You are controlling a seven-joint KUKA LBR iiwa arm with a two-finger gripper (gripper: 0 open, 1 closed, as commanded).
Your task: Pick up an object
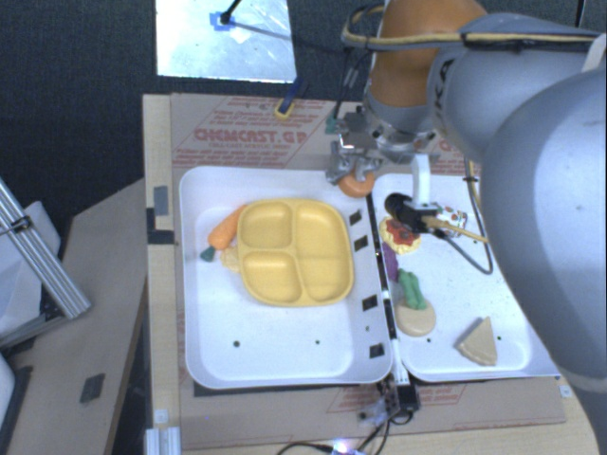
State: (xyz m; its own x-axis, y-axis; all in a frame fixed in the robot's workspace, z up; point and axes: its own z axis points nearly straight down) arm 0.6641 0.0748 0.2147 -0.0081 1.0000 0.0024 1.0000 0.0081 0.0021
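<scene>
Cardboard (248,133) — red "CHEMCAST GP" lettering, hand (349,172) nearby

- Two white bins (199,349), smooth plastic with a slight sheen.
- A yellow divided plate (289,252), glossy moulded plastic.
- Toy foods look like smooth matt plastic: an orange carrot (225,227), a green pickle (412,288), a tan wedge (479,341).
- The arm (531,150) has a grey satin shell and a glossy orange band (417,27).
- The bench board (247,131) is matt brown, possibly cardboard.
- A silvery sheet (225,25), perhaps foil.
</scene>
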